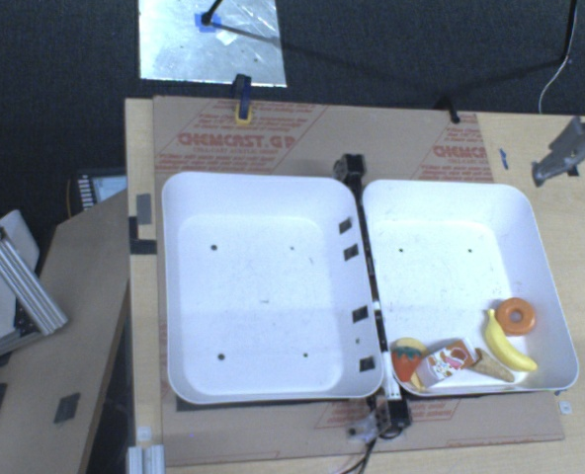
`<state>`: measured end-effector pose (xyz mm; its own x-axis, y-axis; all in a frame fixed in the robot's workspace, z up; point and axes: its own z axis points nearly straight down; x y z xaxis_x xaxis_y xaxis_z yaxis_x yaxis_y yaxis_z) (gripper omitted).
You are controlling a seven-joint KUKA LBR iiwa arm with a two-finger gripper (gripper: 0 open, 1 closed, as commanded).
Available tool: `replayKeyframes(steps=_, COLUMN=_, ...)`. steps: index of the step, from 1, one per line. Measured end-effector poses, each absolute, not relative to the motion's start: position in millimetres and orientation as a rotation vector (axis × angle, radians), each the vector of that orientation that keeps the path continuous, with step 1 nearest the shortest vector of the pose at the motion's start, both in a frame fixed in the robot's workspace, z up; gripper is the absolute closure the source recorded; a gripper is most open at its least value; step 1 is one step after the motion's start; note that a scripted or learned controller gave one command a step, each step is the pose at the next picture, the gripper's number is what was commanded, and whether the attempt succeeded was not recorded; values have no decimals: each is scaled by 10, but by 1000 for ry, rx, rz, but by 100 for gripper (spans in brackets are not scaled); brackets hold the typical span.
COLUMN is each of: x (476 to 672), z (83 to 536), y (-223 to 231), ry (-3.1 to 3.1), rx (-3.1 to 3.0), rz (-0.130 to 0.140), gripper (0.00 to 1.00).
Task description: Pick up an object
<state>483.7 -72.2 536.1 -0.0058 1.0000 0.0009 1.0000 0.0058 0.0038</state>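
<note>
We see the gripper at the right edge, above the desk and outside the right bin. We cannot tell its state at this size; nothing visibly hangs from it.

Risks, as we judge them: the objects sit bunched in the bin corner farthest below and slightly left of the gripper, so a descent there may strike the bin wall or catch two items at once. The banana is curved and smooth and could slip out.

Candidates: yellow banana, lying flat; orange ring touching its upper end; a white-and-red packet just beside it; a red-and-yellow round piece at the bin's inner edge. The left bin is well apart.
</note>
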Motion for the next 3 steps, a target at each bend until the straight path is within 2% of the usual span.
replayKeyframes(steps=2, x=4887, z=5351, y=642, ry=2233, rx=2209, rz=6, gripper=0)
replayKeyframes(steps=3, x=4853, z=5346, y=1715, ry=2239, rx=2205, rz=6, gripper=0)
